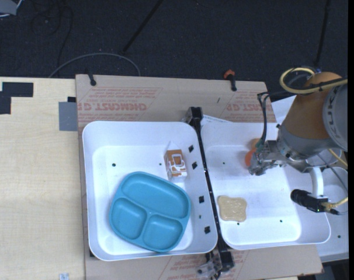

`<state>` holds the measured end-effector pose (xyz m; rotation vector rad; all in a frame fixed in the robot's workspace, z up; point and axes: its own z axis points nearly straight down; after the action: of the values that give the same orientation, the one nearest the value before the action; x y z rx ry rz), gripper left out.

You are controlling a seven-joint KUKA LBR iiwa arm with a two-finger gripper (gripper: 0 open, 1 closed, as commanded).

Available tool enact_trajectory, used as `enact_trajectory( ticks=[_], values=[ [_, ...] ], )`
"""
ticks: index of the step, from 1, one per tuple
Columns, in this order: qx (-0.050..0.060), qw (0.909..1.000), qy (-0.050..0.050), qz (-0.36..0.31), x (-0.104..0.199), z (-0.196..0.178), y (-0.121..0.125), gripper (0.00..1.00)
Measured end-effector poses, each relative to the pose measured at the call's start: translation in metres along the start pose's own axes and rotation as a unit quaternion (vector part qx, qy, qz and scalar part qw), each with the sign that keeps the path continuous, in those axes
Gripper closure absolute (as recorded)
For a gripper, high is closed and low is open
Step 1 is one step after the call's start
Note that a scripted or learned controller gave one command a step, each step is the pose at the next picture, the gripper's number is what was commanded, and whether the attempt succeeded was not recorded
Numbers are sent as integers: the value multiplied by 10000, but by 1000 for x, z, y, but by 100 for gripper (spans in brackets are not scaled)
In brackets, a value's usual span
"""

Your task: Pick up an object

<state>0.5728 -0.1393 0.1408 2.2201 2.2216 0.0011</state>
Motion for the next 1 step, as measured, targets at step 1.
enact_trajectory(
  ticks=[1],
  values=[
    [-5,10000,0,-2,6,-45,1,100]
  ],
)
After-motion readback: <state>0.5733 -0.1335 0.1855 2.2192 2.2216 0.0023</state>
